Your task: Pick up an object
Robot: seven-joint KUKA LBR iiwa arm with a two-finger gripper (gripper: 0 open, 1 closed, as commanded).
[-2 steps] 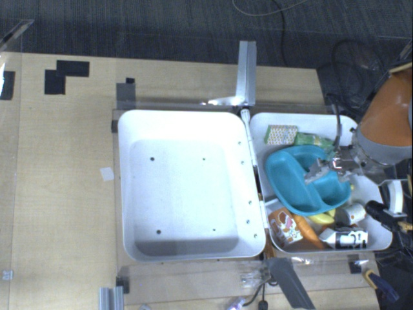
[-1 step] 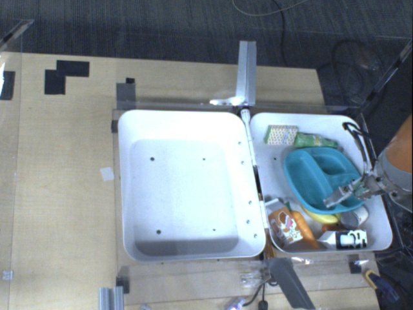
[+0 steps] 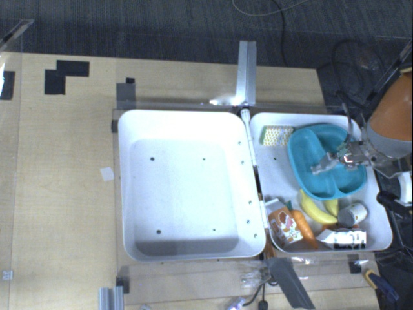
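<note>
The arm (image 3: 392,118) comes in from the 3 o'clock side and its gripper (image 3: 330,163) hangs over the right bin (image 3: 384,237), just above the blue dish (image 3: 308,155). The metal fingers (image 3: 321,167) point toward 9 o'clock and are seen against the inside of the dish; whether they are spread or closed I cannot tell, and nothing is visible between them. The blue dish lies tilted in the 12 o'clock half of the right bin. At its 9 o'clock, near the bin's corner, lies a small speckled green-and-white pad (image 3: 277,135). At 6 o'clock from the dish a yellow banana (image 3: 316,211) lies slantwise, touching the dish's lower rim. Beside the banana, at its 3 o'clock, sits a small grey cup-like thing (image 3: 352,214). At the 7 o'clock corner of the bin there is a brown packet (image 3: 284,225) with an orange carrot-shaped thing (image 3: 303,227) lying against it — and a white-and-black object (image 3: 345,239) rests along the 6 o'clock wall. The left bin (image 3: 182,185) stands just beside, at 9 o'clock of the right one.
</note>
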